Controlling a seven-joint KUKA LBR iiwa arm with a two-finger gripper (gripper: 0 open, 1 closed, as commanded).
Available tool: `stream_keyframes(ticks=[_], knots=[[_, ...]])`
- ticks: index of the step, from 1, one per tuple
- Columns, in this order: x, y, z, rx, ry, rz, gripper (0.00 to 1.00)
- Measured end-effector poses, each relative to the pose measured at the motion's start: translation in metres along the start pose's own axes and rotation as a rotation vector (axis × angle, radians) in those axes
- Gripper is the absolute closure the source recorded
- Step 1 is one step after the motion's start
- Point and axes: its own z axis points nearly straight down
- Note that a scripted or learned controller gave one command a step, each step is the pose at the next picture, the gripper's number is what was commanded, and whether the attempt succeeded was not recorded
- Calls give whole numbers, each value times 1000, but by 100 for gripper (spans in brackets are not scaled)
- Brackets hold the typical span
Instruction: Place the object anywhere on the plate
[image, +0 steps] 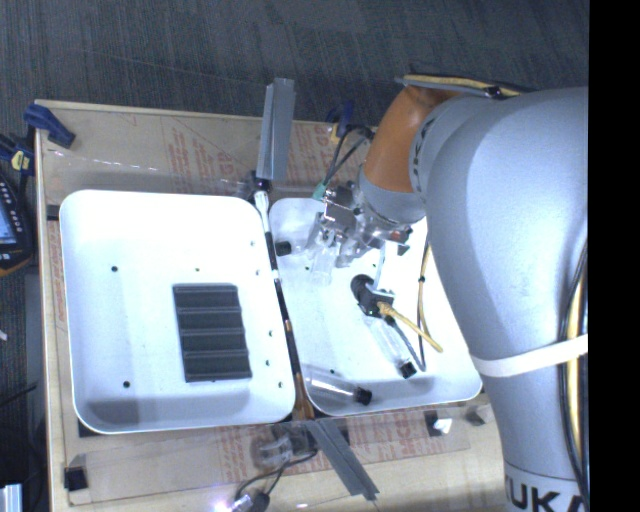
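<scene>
left bin (90, 300): white, shallow, on the surface (150, 150)
dark ribbed block (211, 332): inside left bin, near its middle
right bin (330, 340): touching left bin's right edge
blue clamp (48, 124): beyond left bin's far-left corner

We get one fixed camera above the counter (150, 455), looking down at a slant, both white bins (100, 300) framed fairly near, arm (500, 230) entering from right

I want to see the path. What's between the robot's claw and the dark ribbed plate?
In the camera view, between the gripper and the plate lie the bins' touching rims, then bare white floor.
</scene>
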Motion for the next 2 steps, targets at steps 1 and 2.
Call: stream_keyframes(ticks=[1,2], knots=[[82,-30,-41,-2,1,279,100],[169,-73,-40,3,-2,153,100]])
